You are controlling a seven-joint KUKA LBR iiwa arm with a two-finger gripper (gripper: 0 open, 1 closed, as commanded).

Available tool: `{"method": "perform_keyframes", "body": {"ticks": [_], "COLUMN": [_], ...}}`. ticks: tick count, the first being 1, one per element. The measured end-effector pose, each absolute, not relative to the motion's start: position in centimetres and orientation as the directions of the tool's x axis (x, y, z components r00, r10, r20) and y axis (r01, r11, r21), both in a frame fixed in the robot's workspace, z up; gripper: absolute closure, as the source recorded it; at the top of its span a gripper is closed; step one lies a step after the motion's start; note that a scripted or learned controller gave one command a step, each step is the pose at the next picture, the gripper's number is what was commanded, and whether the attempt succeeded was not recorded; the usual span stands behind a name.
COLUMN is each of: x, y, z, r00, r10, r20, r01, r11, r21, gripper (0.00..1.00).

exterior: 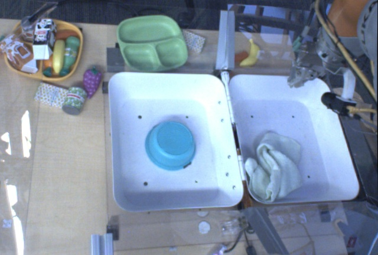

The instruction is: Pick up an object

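One target for me, the crumpled cloth (pixel 273 165) near the right bin's (pixel 331 186) front-left corner: gripper (pixel 303 78), open or closed I cannot tell, hovers at the bin's far rim, so I'd descend onto its highest fold.

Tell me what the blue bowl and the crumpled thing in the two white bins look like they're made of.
The blue bowl, lying upside down in the left bin, looks like hard plastic: an even colour, a smooth matte surface and a crisp round rim. The crumpled thing in the right bin looks like soft pale cloth, probably a rag or towel, judging by its loose folds.
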State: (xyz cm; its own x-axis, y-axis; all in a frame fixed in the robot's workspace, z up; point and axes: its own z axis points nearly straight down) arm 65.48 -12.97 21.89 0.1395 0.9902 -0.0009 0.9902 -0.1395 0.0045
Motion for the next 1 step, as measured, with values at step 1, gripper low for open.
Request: {"method": "perform_keyframes", "body": {"ticks": [1], "x": [65.56], "y": [-13.3], "z": [19.21], "r00": [0.186], "r10": [0.983], "r20": [-0.001], "r01": [0.983], "r11": [-0.186], "r21": [0.001], "gripper": [1.0]}}
